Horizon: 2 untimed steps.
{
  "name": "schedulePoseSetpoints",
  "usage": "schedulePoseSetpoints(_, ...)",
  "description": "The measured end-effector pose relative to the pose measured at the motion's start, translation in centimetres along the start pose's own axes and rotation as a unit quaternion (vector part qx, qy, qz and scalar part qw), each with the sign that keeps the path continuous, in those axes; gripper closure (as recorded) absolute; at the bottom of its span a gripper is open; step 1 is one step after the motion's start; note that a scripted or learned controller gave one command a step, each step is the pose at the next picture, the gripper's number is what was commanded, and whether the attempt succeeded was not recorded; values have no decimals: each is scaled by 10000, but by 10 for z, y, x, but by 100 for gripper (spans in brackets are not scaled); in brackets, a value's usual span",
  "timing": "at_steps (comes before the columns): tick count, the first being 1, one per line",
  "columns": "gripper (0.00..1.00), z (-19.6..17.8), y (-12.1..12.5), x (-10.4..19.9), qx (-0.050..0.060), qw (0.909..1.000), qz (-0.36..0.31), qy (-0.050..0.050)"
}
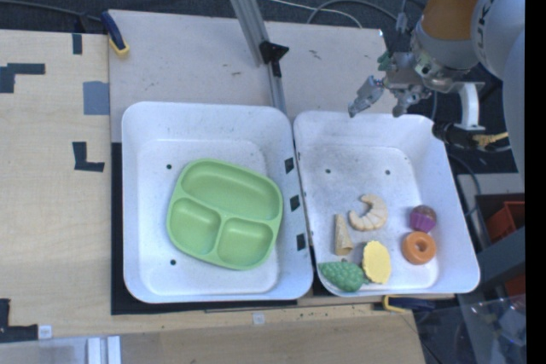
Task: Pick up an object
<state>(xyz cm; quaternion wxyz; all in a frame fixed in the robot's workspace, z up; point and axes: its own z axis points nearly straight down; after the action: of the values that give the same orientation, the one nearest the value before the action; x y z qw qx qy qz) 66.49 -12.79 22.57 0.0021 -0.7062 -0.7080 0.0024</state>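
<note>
My gripper [381, 101] hangs over the far rim of the right bin [444, 158], fingers spread open with nothing between them. Well below it, near the bin's front, lie several toy foods: a pale croissant [369, 213], a tan cone-like piece [342, 234], a yellow piece [376, 262], a green leafy piece [342, 275], an orange ring [419, 247] and a small purple piece [423, 218]. All of them rest on the bin floor, apart from the gripper.
The left bin [141, 183] holds a green three-compartment plate [225, 214]. A slanted metal post [247, 4] rises behind the bins. Cables lie on the dark floor at the back. The far half of the right bin floor is bare.
</note>
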Motion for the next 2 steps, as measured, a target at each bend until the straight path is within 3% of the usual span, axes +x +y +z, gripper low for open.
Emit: schedulePoseSetpoints(2,0,110,1,2,-2,10000,1,-3)
